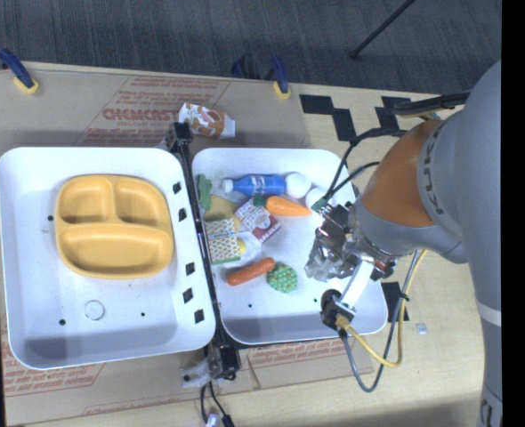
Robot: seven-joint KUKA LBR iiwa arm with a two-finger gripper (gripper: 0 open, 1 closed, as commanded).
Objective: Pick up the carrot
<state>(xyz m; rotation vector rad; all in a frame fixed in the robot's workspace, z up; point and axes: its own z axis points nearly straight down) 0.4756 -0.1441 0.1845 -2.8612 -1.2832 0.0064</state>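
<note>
On the desk, the tapered orange carrot (288, 207) lies in the right white bin's (245, 327) far half among crowded toy food, while the metal gripper (327, 254), its state unclear, hovers nearby and could snag a neighbour instead.

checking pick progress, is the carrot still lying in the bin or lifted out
Lying in the right bin: the carrot rests beside the blue bottle, apart from the end effector.

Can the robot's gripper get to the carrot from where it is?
Probably yes. The carrot lies on top, near the right bin's back, and the gripper is just beside it with nothing between.
</note>
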